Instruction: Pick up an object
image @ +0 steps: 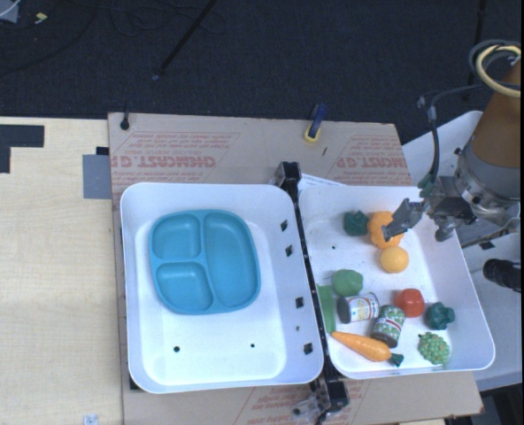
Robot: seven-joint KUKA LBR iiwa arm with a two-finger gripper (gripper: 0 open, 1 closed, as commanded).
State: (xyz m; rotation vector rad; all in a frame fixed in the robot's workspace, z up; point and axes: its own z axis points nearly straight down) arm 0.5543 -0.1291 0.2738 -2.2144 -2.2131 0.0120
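I see my pincer (419, 221) low over the upper part of the right white bin (474, 326), its two dark fingers spread wide with nothing between them. One fingertip (395, 228) overlaps the round orange toy fruit (379, 224), though I cannot tell if it touches. Just left of that fruit sits a dark green leafy toy vegetable (356, 222), and just below it a smaller yellow-orange ball (393, 259). Further down I make out a light green rounded toy (348, 282), two small labelled cans (361, 308) (388, 324), a red tomato-like piece (410, 302), a teal lump (439, 315), a bunch of green grapes (434, 348) and an orange toy carrot (361, 345) lying near the front wall. In the left white bin (156, 361) rests a blue three-compartment plastic plate (204, 262). Both bins sit on brown cardboard (200, 153) on the desk (41, 282).
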